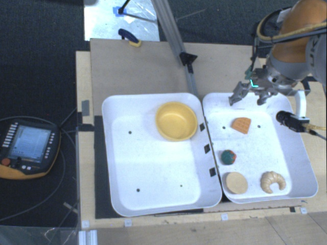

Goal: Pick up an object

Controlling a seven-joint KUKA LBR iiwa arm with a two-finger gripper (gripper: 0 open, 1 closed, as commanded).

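My gripper (250, 98) hangs over the far edge of the right bin (299, 152), its two fingers spread apart with nothing between them. Just in front of it lies an orange waffle-like piece (241, 124). Nearer the front of that bin are a small green and red ball (228, 156), a round tan biscuit (236, 182) and a croissant (273, 181). A yellow bowl (176, 120) sits at the far side of the left bin (138, 177).
A slanted metal pole (173, 34) with a black clamp comes down to the gap between the bins at the back. A black cable plug (288, 120) sticks out over the right bin's right side. A teach pendant (25, 147) lies on the floor at left.
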